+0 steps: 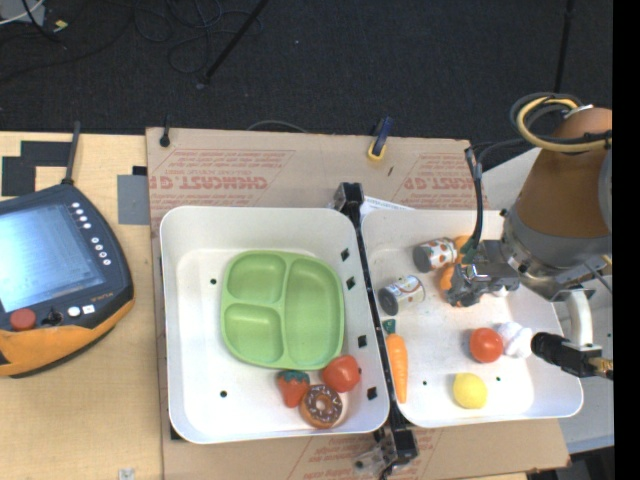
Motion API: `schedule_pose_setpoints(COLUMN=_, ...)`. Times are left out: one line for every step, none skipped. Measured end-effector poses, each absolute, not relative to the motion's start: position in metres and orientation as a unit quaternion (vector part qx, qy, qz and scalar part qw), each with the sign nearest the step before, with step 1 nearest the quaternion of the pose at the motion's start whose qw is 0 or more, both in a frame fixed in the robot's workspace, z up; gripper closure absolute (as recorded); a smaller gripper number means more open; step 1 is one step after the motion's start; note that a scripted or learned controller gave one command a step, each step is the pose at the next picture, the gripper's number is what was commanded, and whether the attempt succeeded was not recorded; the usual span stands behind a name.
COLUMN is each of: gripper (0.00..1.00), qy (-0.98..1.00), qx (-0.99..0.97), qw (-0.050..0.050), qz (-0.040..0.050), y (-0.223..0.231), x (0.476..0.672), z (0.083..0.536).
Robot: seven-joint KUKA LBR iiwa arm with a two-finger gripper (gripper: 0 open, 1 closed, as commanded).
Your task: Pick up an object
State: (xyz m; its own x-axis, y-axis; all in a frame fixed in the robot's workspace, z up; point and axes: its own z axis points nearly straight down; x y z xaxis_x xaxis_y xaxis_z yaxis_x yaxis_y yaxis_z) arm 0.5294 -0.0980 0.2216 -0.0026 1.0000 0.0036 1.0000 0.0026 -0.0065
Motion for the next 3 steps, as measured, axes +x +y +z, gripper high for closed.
schedule_pose_setpoints(gripper=1.00, qy=-0.708, qx=-0.706, qw=0.003, qz=0.0004, y=-0.050, x=0.507, z=0.235)
schedule_pose_setpoints(gripper=1.00, qy=-0.708, qx=-0.707, qw=0.003, qz=0.0012, y=-0.023, x=0.494, z=0.237)
schedule_pose_setpoints(gripper=1.00, qy=-0.707, qx=-0.707, qw=0.003, qz=0.0020, y=-0.023, x=0.490, z=0.217)
